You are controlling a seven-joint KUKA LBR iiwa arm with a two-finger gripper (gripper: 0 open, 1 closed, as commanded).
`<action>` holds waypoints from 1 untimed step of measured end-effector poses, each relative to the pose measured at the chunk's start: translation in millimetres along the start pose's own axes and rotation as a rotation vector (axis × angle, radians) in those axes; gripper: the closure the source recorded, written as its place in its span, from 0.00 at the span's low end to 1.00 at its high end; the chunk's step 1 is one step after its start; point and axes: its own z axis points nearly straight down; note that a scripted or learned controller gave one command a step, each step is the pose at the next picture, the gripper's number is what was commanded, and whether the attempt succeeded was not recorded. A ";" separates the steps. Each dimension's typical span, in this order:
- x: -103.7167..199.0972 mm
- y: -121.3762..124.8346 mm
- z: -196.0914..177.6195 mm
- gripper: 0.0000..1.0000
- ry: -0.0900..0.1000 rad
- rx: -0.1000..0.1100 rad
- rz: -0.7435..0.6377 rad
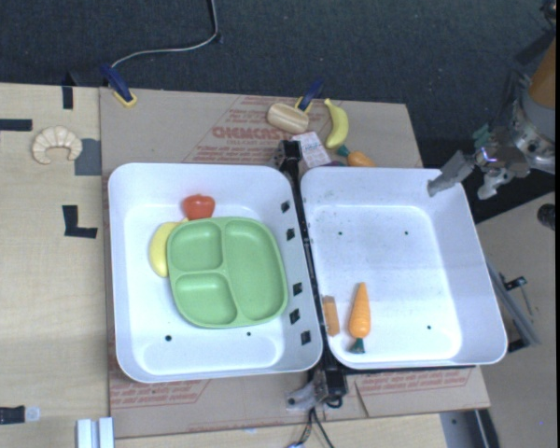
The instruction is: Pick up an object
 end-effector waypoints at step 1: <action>33.3 -54.7 64.2 0.00 0.002 0.002 0.000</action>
